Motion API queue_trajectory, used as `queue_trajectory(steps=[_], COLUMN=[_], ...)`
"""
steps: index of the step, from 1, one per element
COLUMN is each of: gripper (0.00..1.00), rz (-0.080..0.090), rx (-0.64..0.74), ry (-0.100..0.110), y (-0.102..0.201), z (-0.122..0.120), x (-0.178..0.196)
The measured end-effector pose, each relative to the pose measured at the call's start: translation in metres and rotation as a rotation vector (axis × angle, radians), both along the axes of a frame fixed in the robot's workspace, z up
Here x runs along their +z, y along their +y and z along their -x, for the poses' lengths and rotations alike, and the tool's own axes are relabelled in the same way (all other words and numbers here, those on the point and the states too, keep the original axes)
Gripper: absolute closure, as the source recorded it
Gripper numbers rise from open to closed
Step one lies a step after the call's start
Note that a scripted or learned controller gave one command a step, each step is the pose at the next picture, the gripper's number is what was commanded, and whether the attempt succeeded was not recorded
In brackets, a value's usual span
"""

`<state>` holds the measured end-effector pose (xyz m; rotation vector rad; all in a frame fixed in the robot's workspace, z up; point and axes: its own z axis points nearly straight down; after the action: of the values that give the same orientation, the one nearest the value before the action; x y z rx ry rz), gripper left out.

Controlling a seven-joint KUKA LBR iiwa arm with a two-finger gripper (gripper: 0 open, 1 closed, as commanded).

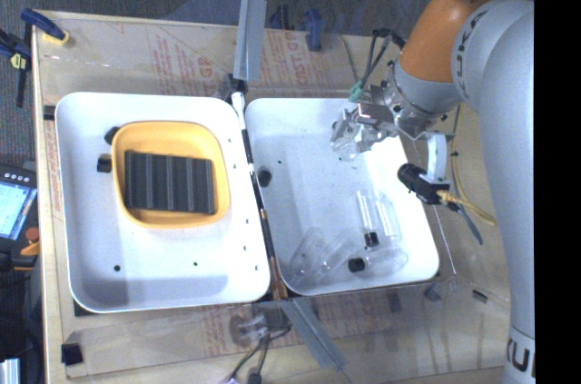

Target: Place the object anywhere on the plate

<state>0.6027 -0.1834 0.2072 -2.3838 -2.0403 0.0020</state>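
Observation:
A yellow plate point(172, 133) lies in the left bin point(86, 269), with a dark grey ribbed slab point(171, 182) covering its middle. In the right bin point(300, 192), several clear plastic objects lie near the front right corner: a clear tube point(374, 214) and rounded clear pieces point(320, 251) with small black caps point(356, 264). My gripper point(349, 135) hangs over the back of the right bin, well behind those clear pieces. I see nothing clearly held in it.
A small black knob point(263, 178) sits at the right bin's left edge, beside the divider between the bins. Black marks point(105, 162) lie left of the plate. A blue clamp point(44, 23) and a metal bar point(249, 33) stand at the bench's back.

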Motion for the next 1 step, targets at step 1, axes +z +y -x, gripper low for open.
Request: queue_trajectory(steps=[1], gripper=[1.00], rz=[0.000], rx=[0.067], ry=[0.002], y=[0.0616], z=[0.0032], x=[0.0035])
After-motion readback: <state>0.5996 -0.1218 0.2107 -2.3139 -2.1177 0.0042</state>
